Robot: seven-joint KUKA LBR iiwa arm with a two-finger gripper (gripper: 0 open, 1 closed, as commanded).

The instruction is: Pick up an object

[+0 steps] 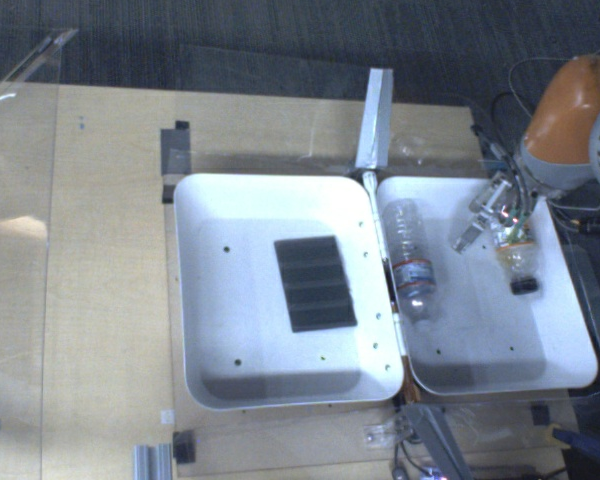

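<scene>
A pale wooden bench (pixel 90 268) carries two shallow white bins side by side, seen from above at a slant. In the left white bin (pixel 195 298), a flat black rectangular pad with ribbed bands across it (pixel 315 283) lies near the middle, slightly turned, apart from every wall. A grey metal bar (pixel 376 118) stands at the far edge where the two bins meet.

In the right white bin (pixel 480 348), a clear plastic bottle with a blue label (pixel 408 258) lies on its side along the left wall, its length running from far to near, the labelled end toward the near side.

To the right of the bottle, the silver two-finger gripper (pixel 480 220) hangs over the far half of the same bin, tilted with its tip toward the left and near side. The bottle is near the claw but apart from it, with bare white floor between them; the black pad is well apart from it, in the other bin. Whether the claw is apart or together cannot be told from this angle, and nothing is seen in its grasp. The grey arm with its orange band (pixel 570 108) reaches in from the far right.
</scene>
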